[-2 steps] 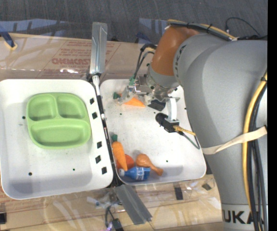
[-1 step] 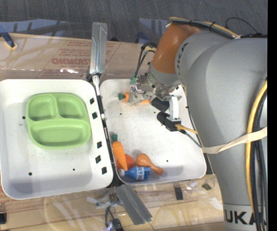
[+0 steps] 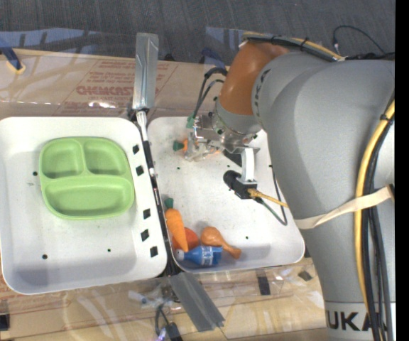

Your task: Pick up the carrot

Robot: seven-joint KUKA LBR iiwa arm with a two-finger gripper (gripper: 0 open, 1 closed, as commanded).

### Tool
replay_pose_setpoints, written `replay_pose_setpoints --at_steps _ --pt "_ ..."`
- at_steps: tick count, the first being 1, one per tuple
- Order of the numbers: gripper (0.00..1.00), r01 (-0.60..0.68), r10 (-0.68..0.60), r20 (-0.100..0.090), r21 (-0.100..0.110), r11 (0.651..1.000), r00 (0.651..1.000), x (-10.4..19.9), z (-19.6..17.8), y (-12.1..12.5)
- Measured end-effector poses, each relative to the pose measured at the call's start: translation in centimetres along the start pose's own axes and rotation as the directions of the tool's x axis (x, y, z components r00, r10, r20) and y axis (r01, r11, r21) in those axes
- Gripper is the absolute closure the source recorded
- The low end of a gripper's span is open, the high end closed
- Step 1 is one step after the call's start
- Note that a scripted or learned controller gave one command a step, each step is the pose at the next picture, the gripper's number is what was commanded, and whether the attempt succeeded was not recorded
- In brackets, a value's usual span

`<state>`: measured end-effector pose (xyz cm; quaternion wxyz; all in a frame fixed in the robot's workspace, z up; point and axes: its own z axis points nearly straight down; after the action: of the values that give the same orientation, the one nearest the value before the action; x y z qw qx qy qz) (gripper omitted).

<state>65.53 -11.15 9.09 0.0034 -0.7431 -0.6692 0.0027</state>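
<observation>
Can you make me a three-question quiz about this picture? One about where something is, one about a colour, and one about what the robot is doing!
1. Where is the carrot?
A. On the green plate
B. In the right bin, by the wall between the bins
C. On the floor

2. What colour is the plate in the left bin?
A. Green
B. Red
C. Black

3. Is the carrot picked up?
A. Yes, it is high in the air
B. Yes, it is on the plate
C. No, it lies in the bin

Answers:
1 B: the carrot lies in the right bin against the middle wall.
2 A: the plate with three sections is light green.
3 C: the carrot rests at the bin's near end, while the pincer is at the far end, apart from it.
</observation>
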Motion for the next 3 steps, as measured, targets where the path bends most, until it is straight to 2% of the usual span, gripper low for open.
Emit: replay_pose_setpoints --at_steps 1,2,3 --pt "1.0 0.056 -0.056 0.001 -0.011 0.998 0.998 2.5 -10.4 -0.1" --pt "0.0 0.056 -0.056 0.001 -0.007 0.998 0.998 2.5 -10.1 -0.2" --pt "0.0 0.093 -0.093 0.001 -0.003 0.996 0.996 -1.2 0.0 0.2"
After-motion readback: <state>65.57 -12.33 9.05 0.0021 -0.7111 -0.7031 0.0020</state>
